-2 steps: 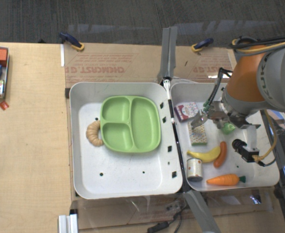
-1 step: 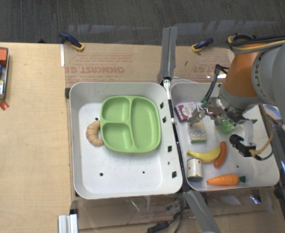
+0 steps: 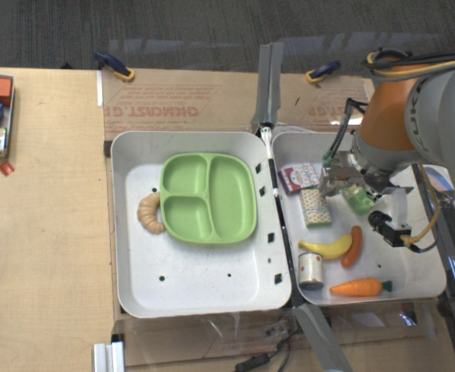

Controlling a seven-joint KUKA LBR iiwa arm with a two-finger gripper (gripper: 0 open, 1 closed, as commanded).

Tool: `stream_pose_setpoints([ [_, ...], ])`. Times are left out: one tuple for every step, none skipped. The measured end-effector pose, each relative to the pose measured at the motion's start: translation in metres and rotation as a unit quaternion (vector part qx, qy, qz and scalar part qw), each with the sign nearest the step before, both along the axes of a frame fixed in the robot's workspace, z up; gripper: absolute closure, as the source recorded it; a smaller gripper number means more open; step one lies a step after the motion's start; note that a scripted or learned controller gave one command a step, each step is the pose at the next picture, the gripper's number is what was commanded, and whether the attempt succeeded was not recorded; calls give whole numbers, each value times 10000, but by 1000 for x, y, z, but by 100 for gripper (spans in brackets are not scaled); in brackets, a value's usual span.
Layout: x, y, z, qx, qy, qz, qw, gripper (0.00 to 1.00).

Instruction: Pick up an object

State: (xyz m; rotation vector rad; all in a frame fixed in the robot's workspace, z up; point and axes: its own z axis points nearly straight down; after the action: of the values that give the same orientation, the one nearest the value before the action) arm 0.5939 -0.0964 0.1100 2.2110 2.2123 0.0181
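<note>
The gripper (image 3: pixel 337 183) hangs low in the right bin (image 3: pixel 436 289), above crowded items: a maroon packet (image 3: pixel 297 177), a patterned packet (image 3: pixel 315 206) and a green object (image 3: pixel 360 201). Finger state: I cannot tell. Nothing is visibly held. Risk: the tight packing may cause a nudge or a two-item snag rather than a clean lift.

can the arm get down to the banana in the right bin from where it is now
Probably yes. The banana lies uncovered on the right bin's floor, below the end effector in the view. A red sausage-like piece touches its right tip and a small can sits close by, so the fit looks tight.
</note>
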Motion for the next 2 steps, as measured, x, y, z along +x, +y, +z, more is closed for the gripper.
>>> stream_pose_setpoints([
  [0,0,0,1,2,0,10000,0],
  [-18,3,-19,5,107,-14,9999,0],
])
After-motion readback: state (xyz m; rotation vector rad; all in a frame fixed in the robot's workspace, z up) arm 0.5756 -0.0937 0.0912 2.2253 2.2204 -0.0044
